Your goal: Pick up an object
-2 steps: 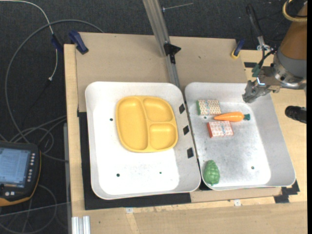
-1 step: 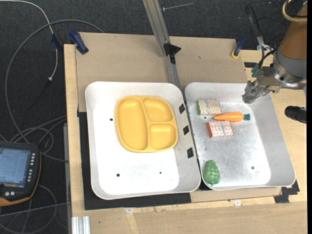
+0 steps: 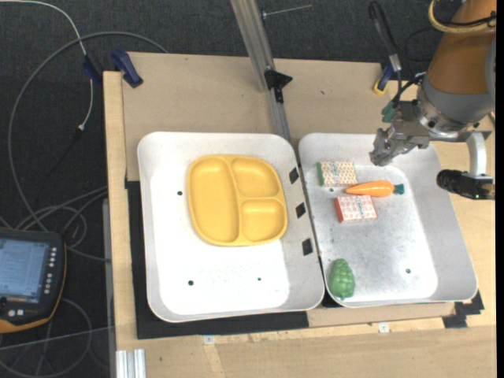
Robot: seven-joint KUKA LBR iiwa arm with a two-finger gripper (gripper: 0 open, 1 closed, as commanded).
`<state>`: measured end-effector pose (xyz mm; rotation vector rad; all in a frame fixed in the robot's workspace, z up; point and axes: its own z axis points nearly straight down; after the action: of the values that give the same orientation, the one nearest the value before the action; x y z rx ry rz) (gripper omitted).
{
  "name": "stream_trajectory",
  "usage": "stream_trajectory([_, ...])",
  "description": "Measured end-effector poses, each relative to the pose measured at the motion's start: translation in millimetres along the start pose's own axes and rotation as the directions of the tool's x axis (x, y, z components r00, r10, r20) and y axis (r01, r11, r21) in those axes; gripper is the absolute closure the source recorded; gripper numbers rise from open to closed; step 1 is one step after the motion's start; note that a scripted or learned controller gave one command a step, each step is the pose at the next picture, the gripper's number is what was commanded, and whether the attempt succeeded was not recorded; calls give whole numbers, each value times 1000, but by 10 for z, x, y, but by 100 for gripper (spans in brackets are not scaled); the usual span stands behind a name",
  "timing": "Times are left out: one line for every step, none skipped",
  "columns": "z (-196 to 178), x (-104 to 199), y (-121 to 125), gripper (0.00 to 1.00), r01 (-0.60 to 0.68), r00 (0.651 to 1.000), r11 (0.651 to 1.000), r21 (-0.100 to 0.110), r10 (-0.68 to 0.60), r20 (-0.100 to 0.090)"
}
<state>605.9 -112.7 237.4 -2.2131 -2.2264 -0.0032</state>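
Observation:
The right bin [image 3: 409,246] holds an orange carrot [image 3: 370,188], a pale patterned box [image 3: 337,172] just left of and above it, a reddish patterned box [image 3: 355,208] below it, and a green knobbly object [image 3: 342,279] at the bin's front left corner. My gripper [image 3: 384,151] hangs over the bin's far edge, up and to the right of the carrot, with nothing seen between its fingers. The grey wrist and orange band rise toward the top right corner.
The left bin [image 3: 165,242] carries a yellow divided plate [image 3: 236,198]. A slanted metal pole [image 3: 253,30] runs down to the gap between the bins. Blue clamps [image 3: 126,68] sit on the bench's far edge. A black knob [image 3: 463,183] sticks out right of the right bin.

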Motion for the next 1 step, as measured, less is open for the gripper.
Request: stream_trajectory([-75,618,-54,100,2,1000,1000,1,-2,-1])
